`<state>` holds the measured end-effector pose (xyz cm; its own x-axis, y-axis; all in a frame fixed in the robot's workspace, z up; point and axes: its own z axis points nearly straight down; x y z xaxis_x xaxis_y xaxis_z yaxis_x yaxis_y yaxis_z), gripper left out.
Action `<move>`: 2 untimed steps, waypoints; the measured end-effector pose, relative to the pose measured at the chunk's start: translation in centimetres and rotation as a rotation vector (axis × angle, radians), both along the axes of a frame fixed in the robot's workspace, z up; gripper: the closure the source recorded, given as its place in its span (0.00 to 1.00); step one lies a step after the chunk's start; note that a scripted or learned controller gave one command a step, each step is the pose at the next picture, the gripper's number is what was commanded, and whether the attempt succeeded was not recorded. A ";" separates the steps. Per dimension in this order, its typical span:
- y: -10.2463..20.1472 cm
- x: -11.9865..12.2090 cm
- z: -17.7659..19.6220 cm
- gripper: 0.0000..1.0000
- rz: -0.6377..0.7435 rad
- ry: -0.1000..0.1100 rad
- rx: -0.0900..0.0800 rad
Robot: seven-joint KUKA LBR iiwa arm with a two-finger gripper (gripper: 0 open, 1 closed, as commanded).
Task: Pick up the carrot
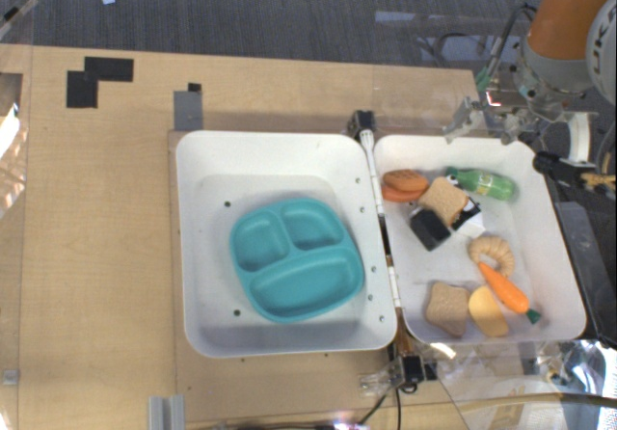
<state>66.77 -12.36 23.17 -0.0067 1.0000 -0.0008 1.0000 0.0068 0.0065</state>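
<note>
Carrot lay slantwise in the right bin, touching the croissant and lemon-yellow piece, while the pincer hovered well apart above the bin's far rim, its opening impossible to tell.

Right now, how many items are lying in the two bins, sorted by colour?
Orange: 2, carrot, hot dog
Tan: 3, bread slice, bread slice, croissant
Yellow: 1, lemon
Green: 1, bottle
Black: 1, block
Teal: 1, divided plate
Total: 9

Two bins, one teal tray, one carrot
</note>
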 end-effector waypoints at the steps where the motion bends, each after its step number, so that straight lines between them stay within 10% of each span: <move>1: 3.4 -4.4 -11.1 0.00 0.184 -0.013 -0.006; 2: -2.7 -8.9 -13.9 0.00 0.364 -0.014 -0.014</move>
